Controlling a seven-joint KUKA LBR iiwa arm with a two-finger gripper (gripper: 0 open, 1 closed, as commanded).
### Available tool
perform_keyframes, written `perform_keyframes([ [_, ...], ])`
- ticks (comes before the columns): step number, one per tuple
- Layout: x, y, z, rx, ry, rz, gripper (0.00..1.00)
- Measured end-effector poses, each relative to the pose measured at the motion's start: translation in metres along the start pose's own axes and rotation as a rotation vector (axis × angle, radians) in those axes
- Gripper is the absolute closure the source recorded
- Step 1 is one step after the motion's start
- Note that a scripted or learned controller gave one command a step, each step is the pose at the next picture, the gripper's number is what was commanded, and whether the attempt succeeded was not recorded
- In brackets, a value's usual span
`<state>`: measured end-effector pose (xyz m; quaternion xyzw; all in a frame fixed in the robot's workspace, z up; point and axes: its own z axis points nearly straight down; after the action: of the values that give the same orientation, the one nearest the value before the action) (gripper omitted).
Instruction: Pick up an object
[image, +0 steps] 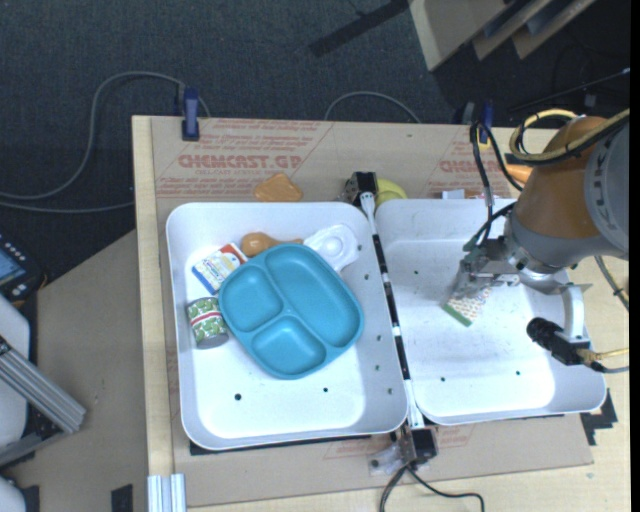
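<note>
I'm bringing the hand down onto the small green-edged packet in the right bin; I cannot tell its grip state. Next, I'm lifting to check.

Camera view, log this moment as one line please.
arm: over right bin | hand: above small packet | grasp: unclear | left bin: blue tray, can, carton
</note>
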<state>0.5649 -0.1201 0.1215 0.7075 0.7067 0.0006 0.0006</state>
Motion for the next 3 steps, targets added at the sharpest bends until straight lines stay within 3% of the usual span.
perform_keyframes([
  [1, 0.0, 0.0, 0.0, 0.0, 0.0, 0.0, 0.0],
  [2, 0.007, -0.011, 0.033, -0.01, -0.006, -0.001, 0.0],
  [3, 0.004, -0.009, 0.019, -0.019, -0.011, 0.001, 1.0],
])
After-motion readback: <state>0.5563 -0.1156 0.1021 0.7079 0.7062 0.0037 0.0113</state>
